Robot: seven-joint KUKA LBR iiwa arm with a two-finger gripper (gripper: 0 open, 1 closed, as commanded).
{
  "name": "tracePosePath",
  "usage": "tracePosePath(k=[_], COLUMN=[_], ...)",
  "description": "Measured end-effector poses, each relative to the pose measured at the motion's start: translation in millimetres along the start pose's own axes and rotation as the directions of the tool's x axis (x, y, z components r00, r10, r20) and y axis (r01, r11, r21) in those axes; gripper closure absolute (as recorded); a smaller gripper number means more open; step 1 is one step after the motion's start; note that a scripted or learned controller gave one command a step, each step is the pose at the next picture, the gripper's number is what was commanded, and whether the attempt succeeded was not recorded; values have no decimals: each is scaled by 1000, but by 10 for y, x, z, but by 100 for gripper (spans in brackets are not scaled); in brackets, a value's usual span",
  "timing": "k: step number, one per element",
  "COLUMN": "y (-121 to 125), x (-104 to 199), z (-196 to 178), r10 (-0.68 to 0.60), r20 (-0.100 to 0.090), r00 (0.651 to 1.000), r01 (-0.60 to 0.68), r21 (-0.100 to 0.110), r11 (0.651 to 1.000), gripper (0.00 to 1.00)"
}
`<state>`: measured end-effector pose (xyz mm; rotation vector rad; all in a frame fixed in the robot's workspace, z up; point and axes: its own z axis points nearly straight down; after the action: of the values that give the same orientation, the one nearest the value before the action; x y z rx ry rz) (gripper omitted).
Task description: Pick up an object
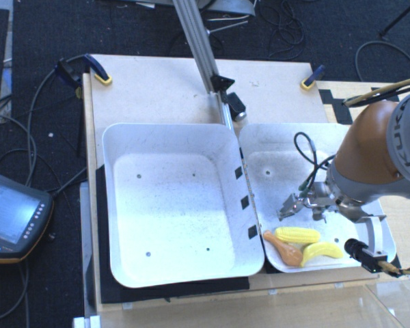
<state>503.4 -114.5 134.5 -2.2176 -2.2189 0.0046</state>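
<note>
Fingers (292, 206) hovered just above yellow corn (298, 235) in right bin (273, 157), grip state unclear; banana (322, 251), orange piece (285, 250) beside corn

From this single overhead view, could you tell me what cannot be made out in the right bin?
- Gripper: too small and blurred in the camera view to tell how its fingers stand.
- Orange toy: partly covered by the yellow corn and the banana; its shape is unclear.
- Right bin: its far right side is hidden by the arm.
</note>
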Motion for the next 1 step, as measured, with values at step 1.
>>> tracePosePath(k=[1], y=[-1], x=[-1], z=[399], r10=[1], r20=[1], r00=[1000], r01=[-1], r21=[-4], r11=[1000], gripper=[0])
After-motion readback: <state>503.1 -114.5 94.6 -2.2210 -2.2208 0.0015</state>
